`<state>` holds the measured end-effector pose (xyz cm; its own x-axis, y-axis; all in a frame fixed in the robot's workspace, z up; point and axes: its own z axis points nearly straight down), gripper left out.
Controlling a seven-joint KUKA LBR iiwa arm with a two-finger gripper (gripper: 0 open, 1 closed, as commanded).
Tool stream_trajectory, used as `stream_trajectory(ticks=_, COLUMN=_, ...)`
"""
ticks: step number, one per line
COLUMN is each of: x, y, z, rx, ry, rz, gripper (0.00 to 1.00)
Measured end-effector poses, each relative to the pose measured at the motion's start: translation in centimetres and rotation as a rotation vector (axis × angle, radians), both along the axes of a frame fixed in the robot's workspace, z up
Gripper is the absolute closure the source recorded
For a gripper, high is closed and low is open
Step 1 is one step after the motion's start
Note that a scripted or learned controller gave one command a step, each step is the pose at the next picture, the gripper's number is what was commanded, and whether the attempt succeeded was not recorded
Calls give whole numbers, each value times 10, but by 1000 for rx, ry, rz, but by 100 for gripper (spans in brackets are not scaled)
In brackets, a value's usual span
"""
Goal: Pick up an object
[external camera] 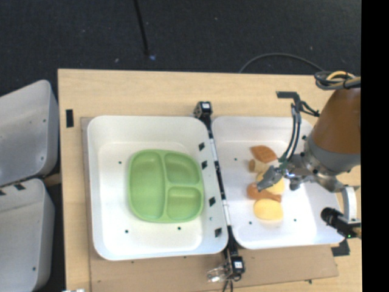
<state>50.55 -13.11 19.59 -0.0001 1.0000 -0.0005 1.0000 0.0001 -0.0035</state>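
Gripper (267, 181) low over the cluttered food pieces (265, 190) in the right bin (304, 233); finger state cannot be told. Recommend centring on one piece before closing.

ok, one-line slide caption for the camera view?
Arm's hand low over food pieces in the right bin; green divided plate sits in the left bin.

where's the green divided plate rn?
The green divided plate lies flat in the left white bin, roughly centred, across the divider from the right bin where the gripper is over the food pieces.
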Motion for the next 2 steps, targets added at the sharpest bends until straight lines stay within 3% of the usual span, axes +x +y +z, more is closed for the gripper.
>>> stream_trajectory(ticks=1, x=-3, y=1, z=-64, rx=1, ry=3, rz=-1, gripper=0)
stream_trajectory(ticks=2, x=-3, y=0, z=-97, rx=-1, ry=-3, rz=-2, gripper=0)
